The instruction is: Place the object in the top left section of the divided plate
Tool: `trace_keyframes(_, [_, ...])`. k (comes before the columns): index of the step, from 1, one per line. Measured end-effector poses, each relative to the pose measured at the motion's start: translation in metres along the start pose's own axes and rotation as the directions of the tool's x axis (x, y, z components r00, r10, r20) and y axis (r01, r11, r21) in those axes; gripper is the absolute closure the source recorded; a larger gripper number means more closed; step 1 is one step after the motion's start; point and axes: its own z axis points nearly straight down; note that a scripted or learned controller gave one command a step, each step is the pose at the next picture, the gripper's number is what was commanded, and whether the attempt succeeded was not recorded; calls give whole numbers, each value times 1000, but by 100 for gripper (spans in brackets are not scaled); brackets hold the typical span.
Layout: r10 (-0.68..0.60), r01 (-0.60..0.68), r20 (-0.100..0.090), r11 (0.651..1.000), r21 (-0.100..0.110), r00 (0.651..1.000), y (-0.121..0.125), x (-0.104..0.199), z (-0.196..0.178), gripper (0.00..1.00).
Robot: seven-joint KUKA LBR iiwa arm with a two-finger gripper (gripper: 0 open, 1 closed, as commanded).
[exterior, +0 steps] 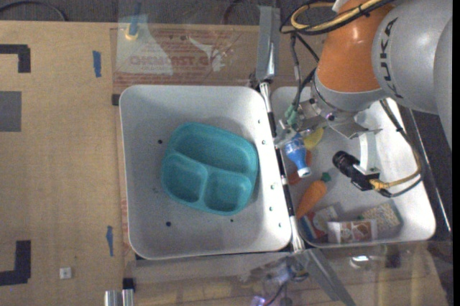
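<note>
carrot right bin | small box just beside | blue tape on bench

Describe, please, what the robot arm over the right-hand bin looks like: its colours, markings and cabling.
The arm has a smooth, rounded light-grey casing with dark KUKA lettering on it. Above the wrist sits a glossy orange band. Yellow and black cables loop over the orange section. Below it, the wrist carries a cluster of metal and black fittings; a further yellow cable trails from a black part.

Teal divided plate, three compartments, flat and slightly rotated, near centre of left white bin.
</note>
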Motion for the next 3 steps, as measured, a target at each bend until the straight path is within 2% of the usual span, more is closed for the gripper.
trace_keyframes(1, [-119, 119, 1, 993, 0, 993, 20, 56, -34, 100])
trace_keyframes(2, [-166, 166, 0, 986, 2, 986, 22, 100, -34, 100])
trace_keyframes(3, [-31, 31, 2, 1000, 0, 1000, 48, 107, -64, 100])
